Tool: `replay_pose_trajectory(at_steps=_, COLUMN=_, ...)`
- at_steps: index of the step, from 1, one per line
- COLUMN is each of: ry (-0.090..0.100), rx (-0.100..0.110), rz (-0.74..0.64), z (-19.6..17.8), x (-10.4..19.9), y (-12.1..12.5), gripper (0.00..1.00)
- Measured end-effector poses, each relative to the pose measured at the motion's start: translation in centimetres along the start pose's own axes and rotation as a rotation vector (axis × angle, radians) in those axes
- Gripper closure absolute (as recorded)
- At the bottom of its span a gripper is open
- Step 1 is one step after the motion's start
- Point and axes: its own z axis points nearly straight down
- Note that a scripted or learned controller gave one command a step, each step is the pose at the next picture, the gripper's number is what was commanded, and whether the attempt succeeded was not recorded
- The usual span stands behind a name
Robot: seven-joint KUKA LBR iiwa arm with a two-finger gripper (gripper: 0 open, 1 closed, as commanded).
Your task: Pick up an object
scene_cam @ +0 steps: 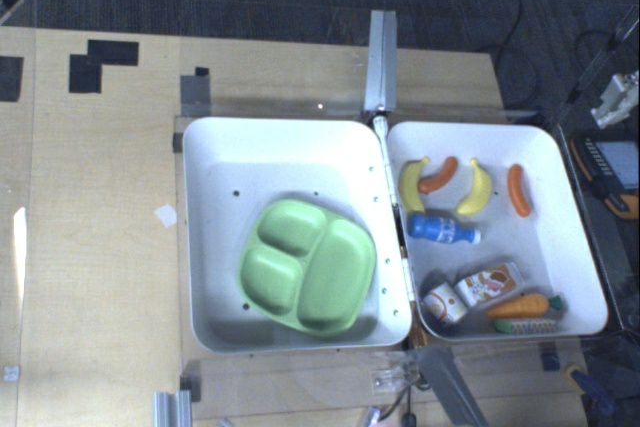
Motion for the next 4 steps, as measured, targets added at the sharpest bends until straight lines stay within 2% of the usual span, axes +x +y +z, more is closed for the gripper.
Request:
replay_pose_trajectory(at_steps=1, ry=-0.004, rx=-0.007, rz=-0.006, z=-1.2, x=0.0, y=0.2, gripper=1.00)
replay_pose_trajectory(at_steps=2, ry=0.012, rx=0.020, rz=-0.094, z=3.8, x=-5.0, y=-1.7, gripper=1.00)
replay_pose_trajectory(at_steps=4, ry=0.001, rx=0.005, rz=-0.105, z=1.2, x=-5.1, y=-1.3, gripper=1.00)
